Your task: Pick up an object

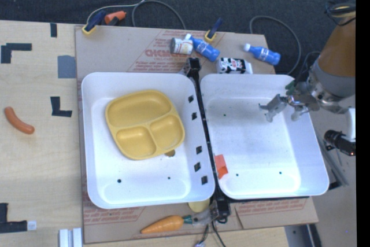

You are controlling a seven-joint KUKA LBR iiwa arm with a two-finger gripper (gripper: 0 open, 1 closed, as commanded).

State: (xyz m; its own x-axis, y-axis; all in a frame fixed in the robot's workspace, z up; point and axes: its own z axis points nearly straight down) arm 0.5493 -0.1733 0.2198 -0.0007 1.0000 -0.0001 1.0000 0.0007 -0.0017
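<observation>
Gripper (283, 108) hangs over the right bin (254, 142), at that bin's far right part; fingers spread apart with nothing between them; grey arm (335, 66) with its orange band reaches in past the bin's right rim. Landmark for the rest: right bin. Nearest the camera, an orange carrot (163, 224) lies on the cardboard just off the bin's near-left corner; a small orange tag (221, 166) sits on the bin's left wall. Left bin (98, 182) sits touching the right bin's left side, black clips along the shared edge; in it a yellow divided plate (144, 123), three compartments, lying flat. Well to the left, on the wooden bench, a sausage (19, 121). Beyond the bin's far rim: a black-and-white carton (234, 65) just beside the rim; a blue bottle (263, 54) near the far right corner; another blue bottle (206, 49) and a white bottle (182, 44) beyond the far left corner; farthest, a yellow-and-orange clamp (104, 19) well to the left.
</observation>
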